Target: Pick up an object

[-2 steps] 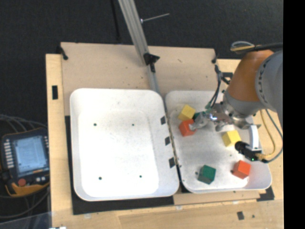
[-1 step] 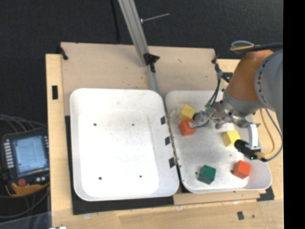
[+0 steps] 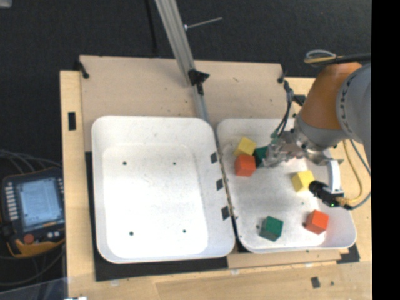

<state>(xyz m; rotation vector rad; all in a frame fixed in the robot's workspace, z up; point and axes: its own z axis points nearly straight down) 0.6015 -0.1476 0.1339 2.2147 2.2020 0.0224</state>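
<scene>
Five blocks lie loose in the right bin (image 3: 350, 239), all within reach: a yellow block (image 3: 245, 145) and an orange block (image 3: 245, 165) touching near its left wall, a second yellow block (image 3: 302, 180) mid-bin, a green block (image 3: 271, 228) and a second orange block (image 3: 317, 221) along its near edge. The gripper (image 3: 270, 155) sits low just beside the touching pair, over something dark green; its opening and any hold cannot be told. The left bin (image 3: 100, 167) adjoins

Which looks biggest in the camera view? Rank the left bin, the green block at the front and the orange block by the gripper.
1. Left bin, by far the largest.
2. Green block and orange block look alike, so no ranking between them.
</scene>
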